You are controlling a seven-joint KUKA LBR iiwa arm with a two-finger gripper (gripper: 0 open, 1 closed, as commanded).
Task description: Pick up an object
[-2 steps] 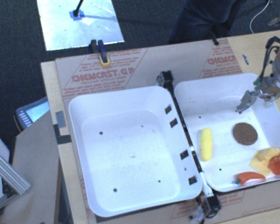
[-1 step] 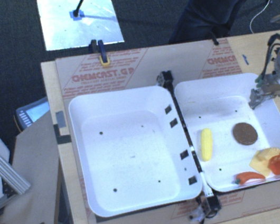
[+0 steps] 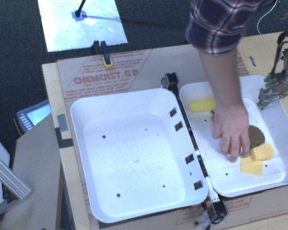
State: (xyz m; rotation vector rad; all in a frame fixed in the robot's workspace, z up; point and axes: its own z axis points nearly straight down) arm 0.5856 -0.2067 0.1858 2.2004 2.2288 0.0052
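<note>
The right bin (image 3: pixel 287 130) holds several small objects: a yellow oblong piece (image 3: pixel 202 106) at its far left, a brown round disc (image 3: pixel 255 135), a ridged yellow piece (image 3: pixel 264 151) and a flat yellow wedge (image 3: pixel 252 166). A person's hand (image 3: pixel 232 132) in a plaid sleeve reaches into this bin from above and rests on something orange (image 3: pixel 231 151), which it mostly hides. My gripper (image 3: pixel 270 94) hangs at the bin's far right rim, away from all the objects, with nothing seen in it.
The left bin (image 3: pixel 134 152) stands beside the right one, with a black clipped divider (image 3: pixel 190 142) between them. The person's forearm (image 3: pixel 224 78) crosses the right bin's far half. Cardboard (image 3: pixel 109 73) lies under both bins, and a yellow clamp (image 3: pixel 107 62) sits at the back.
</note>
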